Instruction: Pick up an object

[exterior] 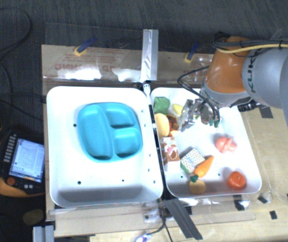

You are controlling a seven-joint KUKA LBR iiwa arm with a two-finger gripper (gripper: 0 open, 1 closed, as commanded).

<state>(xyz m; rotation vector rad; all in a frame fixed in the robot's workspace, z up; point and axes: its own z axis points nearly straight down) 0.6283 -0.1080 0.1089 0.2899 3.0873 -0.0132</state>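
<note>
Claw (pixel 188 116) low in right bin (pixel 249 150), upper-left part; whether clenched or released, cannot tell. Yellow toy (pixel 161 124) just beside it at 9 o'clock, green toy (pixel 161 105) at 10. Carrot (pixel 203 166) toward 5 o'clock, apart. Blue tray (pixel 110 130) sits in left bin (pixel 63 175).

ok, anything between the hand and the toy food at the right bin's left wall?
Nothing visible. The hand hangs just right of the yellow rounded toy and the green toy, with bare floor of the right white bin between them. I can't tell its height above them.
</note>
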